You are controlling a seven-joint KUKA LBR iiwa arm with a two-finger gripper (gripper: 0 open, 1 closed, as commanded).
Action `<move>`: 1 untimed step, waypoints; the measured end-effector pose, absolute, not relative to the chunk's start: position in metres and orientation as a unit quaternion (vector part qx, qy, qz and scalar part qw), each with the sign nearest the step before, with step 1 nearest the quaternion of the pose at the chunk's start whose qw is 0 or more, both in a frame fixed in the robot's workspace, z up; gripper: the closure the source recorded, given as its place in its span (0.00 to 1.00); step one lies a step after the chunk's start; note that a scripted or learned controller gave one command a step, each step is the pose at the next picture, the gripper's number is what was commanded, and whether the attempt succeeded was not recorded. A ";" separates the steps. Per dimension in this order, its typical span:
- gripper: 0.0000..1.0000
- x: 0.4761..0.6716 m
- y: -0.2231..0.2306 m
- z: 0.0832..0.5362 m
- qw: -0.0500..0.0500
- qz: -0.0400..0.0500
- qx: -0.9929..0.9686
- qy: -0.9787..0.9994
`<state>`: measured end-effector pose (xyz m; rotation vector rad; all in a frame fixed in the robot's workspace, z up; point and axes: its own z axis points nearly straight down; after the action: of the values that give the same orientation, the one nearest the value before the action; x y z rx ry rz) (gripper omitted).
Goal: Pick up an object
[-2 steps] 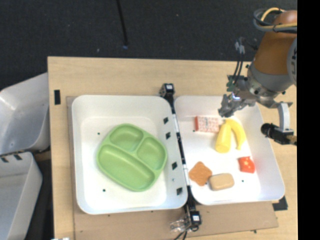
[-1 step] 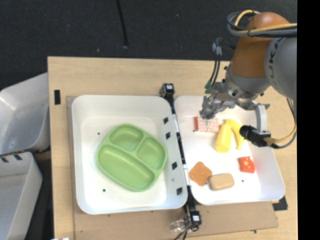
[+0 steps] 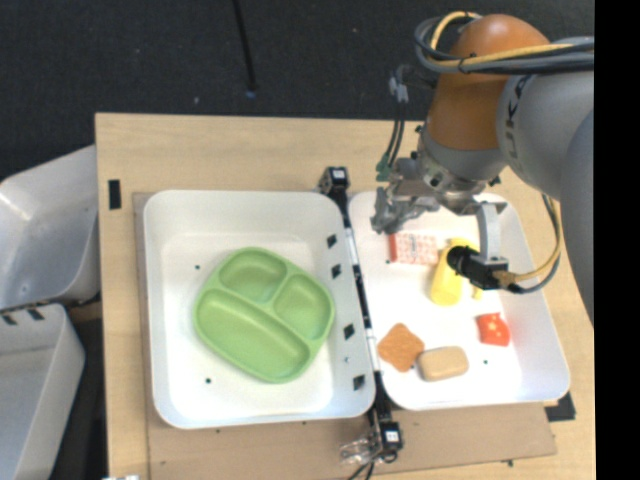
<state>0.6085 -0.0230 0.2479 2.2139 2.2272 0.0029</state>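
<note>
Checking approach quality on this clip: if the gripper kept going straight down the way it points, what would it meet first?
Probably the red-and-white packet, just below the gripper in the right bin; depth is unclear, so bare floor beside it is possible.

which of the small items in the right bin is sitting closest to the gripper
The red-and-white packet, lying flat just below the gripper. The yellow piece, red block, orange wedge and tan block all lie farther toward the bin's near edge.

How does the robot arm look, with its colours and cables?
The arm is grey, with a rounded orange band above the wrist. Yellow and black cables loop over that band, and another yellow cable runs down beside the wrist. The tool is dark grey metal.
</note>
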 end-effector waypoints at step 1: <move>1.00 0.614 0.027 0.235 0.000 0.000 0.705 0.709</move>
<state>0.6142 0.0273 0.2352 2.2161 2.2278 -0.0010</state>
